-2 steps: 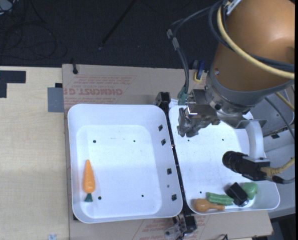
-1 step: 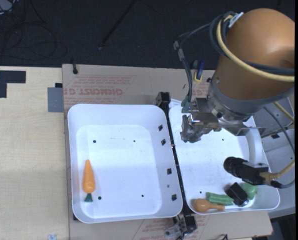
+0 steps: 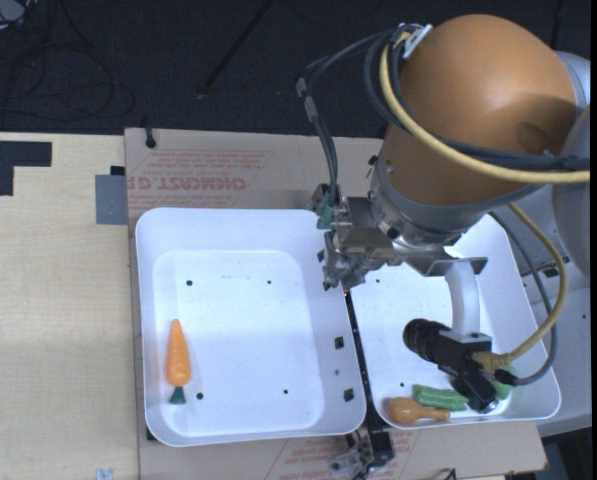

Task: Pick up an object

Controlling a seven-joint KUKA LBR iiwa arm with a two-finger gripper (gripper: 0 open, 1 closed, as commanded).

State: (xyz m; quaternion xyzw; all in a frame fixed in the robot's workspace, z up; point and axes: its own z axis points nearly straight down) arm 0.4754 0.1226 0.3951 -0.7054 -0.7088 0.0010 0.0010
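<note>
Scanning from left: pale wooden bench (image 3: 48, 298), a few dark patches toward its far edge. Next, cardboard sheet (image 3: 208, 173) with red print, set under both bins. Left bin (image 3: 238, 298): carrot (image 3: 178, 353) lying flat near the left wall, toward the near corner, orange body pointing away, green stub toward the near rim; clear of the walls, well apart from everything else. At the divide between the bins, toward the far side: gripper (image 3: 336, 266), low over the shared rims, at the inner edge of right bin (image 3: 388, 318). Nothing visibly held; how far open cannot be told from this angle, tip lost in dark clutter. Well apart from carrot and from the pieces at right. Right bin, near rim: tan piece (image 3: 413, 411), orange-tan, rounded with a thin neck, lying flat; just beside it to the right, green pod (image 3: 438, 398), touching or nearly so, cannot tell which. Above and further right: arm (image 3: 478, 88), orange band large and close to the lens, covering the far right corner of right bin.
</note>
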